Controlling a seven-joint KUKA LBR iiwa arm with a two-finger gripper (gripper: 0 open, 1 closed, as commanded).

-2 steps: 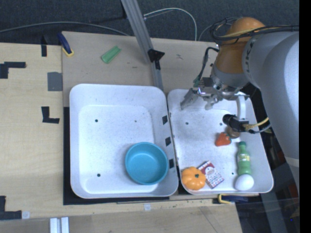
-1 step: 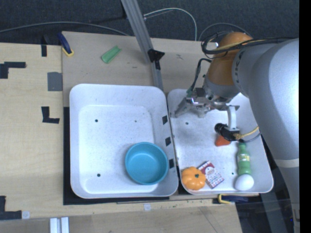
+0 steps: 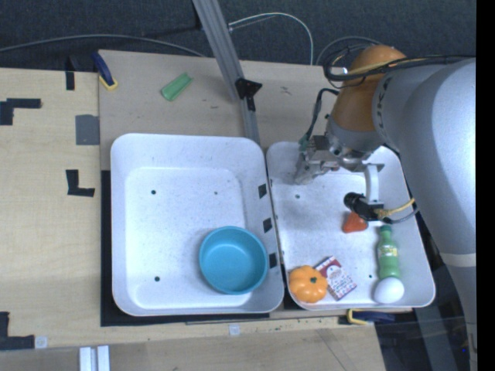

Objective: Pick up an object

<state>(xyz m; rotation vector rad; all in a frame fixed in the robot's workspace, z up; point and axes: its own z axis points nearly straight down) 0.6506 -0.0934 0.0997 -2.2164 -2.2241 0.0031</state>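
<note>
Candidate objects, namely the orange pumpkin (image 3: pixel 308 284), the red-and-white packet (image 3: pixel 337 277), the green bottle (image 3: pixel 387 256), the white egg (image 3: pixel 388 290) and a small red piece (image 3: pixel 355 223), sit along the right bin's (image 3: pixel 309 207) near and right edges, while I cannot tell the gripper's (image 3: pixel 307 168) grasp state as it hangs at the far left corner, well apart from them.

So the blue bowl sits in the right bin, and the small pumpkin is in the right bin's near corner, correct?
Not quite. The camera view shows the blue bowl in the left bin, not the right bin. The small pumpkin is in the right bin's near corner, as you said.
</note>
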